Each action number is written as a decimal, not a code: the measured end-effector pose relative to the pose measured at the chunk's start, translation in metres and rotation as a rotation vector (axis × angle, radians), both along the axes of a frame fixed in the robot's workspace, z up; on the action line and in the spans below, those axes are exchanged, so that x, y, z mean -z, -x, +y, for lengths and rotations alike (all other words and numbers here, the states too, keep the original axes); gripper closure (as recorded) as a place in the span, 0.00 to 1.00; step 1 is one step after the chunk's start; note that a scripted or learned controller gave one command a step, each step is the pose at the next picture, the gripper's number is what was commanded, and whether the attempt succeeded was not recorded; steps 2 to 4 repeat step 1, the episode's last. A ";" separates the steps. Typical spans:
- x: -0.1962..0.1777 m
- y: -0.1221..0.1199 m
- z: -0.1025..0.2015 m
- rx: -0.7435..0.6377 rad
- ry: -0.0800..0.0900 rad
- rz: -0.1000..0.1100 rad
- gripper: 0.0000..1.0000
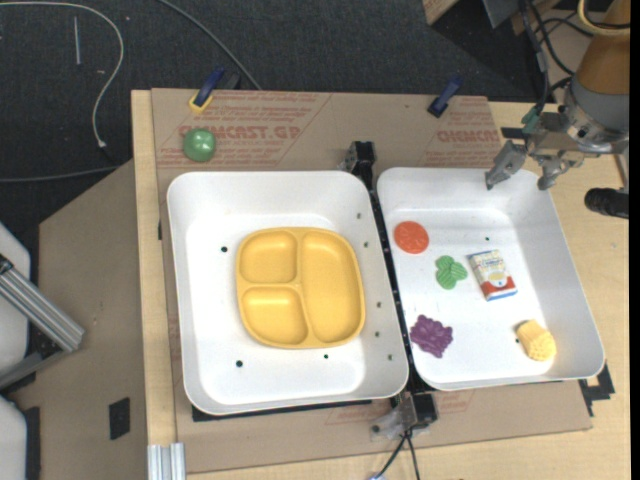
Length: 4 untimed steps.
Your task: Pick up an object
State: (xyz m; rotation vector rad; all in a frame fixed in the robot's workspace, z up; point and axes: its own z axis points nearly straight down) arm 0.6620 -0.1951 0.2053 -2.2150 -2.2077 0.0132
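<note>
Dark carpet with a loose white cable (100, 88) surrounds the bench (90, 268), where a cardboard sheet (300, 128) carries two shallow white bins side by side. Inside the left bin (200, 368) lies a yellow tray (300, 286) with three compartments. Five small things sit apart in the right bin (470, 368): an orange-red disc (411, 236), a green leafy piece (450, 272), a small red-and-white box (492, 274), a purple grape bunch (431, 335) and a yellow corn cob (537, 341). Any of these could be picked up; none is held. Outside the bins, a green ball (200, 145) rests on the cardboard near a blue clamp (207, 89); a second clamp (445, 96) grips the far edge. Reaching in from the right, the arm (605, 68) hangs its pincer (527, 165) over the right bin's far right corner, fingers spread and pointing downward with nothing between them.
</note>
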 end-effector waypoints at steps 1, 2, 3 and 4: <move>-0.010 -0.003 0.001 -0.004 0.003 -0.016 0.00; -0.010 -0.003 0.001 -0.004 0.003 -0.016 0.00; -0.010 -0.003 0.001 -0.004 0.003 -0.016 0.00; -0.010 -0.003 0.001 -0.004 0.003 -0.016 0.00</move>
